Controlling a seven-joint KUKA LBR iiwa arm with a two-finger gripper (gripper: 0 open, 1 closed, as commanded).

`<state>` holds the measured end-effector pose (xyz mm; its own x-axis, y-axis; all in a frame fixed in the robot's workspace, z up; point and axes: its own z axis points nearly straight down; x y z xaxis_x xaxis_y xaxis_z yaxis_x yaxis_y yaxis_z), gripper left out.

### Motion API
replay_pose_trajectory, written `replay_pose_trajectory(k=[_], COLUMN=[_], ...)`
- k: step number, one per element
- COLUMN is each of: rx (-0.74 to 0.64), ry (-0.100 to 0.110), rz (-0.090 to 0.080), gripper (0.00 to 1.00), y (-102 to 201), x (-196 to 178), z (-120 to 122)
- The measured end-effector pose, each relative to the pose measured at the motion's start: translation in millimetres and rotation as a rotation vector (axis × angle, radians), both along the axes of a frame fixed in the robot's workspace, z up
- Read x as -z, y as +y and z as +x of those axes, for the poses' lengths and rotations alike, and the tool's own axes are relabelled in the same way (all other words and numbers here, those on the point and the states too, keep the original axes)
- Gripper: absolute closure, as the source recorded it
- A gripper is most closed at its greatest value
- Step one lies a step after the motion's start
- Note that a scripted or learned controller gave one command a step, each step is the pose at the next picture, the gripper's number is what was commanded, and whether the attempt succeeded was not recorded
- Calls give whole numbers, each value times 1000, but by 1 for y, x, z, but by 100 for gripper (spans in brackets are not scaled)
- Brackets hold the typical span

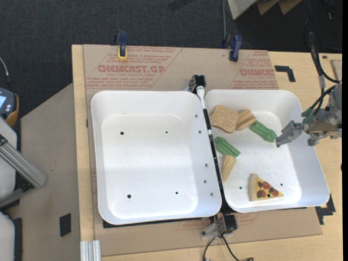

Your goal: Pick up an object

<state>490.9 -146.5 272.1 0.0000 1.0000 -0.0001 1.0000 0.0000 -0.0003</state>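
Robotics lab; clamped cardboard bench (163,64); twin white bins (109,107).

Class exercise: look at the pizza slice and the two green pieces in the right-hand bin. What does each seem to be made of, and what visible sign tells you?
Pizza slice: probably moulded plastic toy food; flat tan crust, solid red dots, no crumbs.
Green pieces: likely plastic as well; uniform bright green, smooth rounded shape. Too small to rule out rubber.

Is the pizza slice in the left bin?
No, the pizza slice lies in the right bin, near its front edge.
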Motion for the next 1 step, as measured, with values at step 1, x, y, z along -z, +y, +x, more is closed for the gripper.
replay_pose_trajectory(k=[1], rx=[-3], ry=[-11], rz=[-5], gripper=[0], y=[-25], x=[-45], z=[78])
